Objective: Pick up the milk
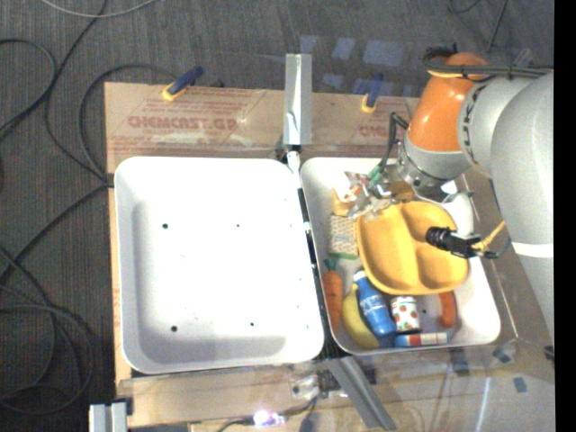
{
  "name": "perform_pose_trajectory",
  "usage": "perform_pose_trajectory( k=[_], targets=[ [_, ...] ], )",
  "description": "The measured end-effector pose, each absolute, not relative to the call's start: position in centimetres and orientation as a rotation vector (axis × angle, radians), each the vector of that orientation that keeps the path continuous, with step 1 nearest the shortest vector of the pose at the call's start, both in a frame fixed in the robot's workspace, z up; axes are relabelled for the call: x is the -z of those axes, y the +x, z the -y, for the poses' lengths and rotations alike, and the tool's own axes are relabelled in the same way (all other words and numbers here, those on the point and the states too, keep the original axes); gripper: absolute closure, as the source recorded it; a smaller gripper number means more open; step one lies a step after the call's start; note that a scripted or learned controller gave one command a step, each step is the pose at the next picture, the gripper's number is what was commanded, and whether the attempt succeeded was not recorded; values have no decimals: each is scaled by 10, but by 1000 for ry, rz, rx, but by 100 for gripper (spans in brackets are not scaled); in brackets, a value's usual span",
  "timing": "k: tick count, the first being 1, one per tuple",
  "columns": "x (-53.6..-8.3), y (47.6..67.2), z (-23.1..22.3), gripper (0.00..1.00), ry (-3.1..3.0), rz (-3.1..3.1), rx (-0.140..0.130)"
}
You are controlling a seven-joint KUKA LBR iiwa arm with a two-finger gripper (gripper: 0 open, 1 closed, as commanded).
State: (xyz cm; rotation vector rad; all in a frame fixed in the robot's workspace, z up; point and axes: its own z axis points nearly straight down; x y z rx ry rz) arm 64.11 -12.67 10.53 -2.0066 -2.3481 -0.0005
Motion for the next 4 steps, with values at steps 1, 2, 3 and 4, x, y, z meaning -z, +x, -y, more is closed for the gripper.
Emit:
perform_pose_trajectory(
  k=[1,2,3,4],
  targets=[
    [-104,640,127,0,-2008,2344,-2],
    [-92,656,122,0,-2020,2300,-50],
    [-91,655,118,0,-2028,2305,-59],
    [-91,654,121,0,-1957,2362,-60]
  ],
)
